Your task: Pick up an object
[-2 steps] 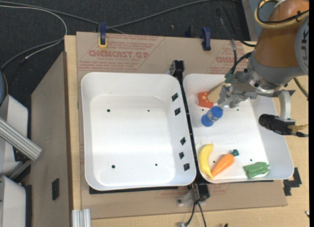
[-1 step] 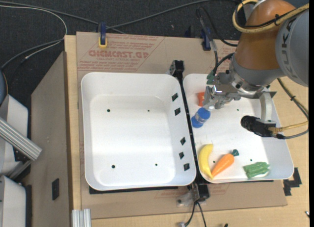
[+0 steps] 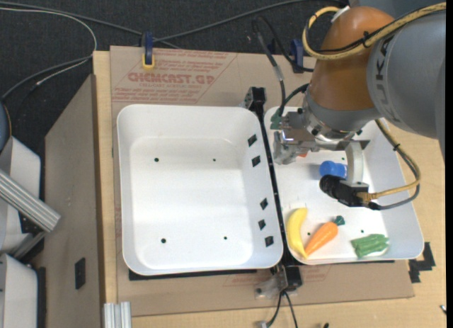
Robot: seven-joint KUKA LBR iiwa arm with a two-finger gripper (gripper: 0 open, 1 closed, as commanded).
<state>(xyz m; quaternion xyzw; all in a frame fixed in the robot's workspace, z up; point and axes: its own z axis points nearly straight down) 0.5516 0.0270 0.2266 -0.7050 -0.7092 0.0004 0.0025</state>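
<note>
My gripper [image 3: 287, 149] hangs low over the far left part of the right bin [image 3: 396, 178], close to the divider between the bins, under the grey and orange wrist. A blue object [image 3: 331, 169] lies just to its right, partly hidden by the arm. Along the near edge of the right bin lie a yellow banana [image 3: 297, 229], an orange carrot [image 3: 322, 236] and a green object [image 3: 370, 244]. A small teal piece [image 3: 340, 220] sits just above the carrot. I see nothing held in the gripper.
The left bin [image 3: 141, 135] stands beside the right one, with black clips along their shared wall [image 3: 263, 178]. A black connector with a yellow cable [image 3: 345, 190] hangs from the arm over the right bin. Cardboard [image 3: 177, 71] lies beneath both bins.
</note>
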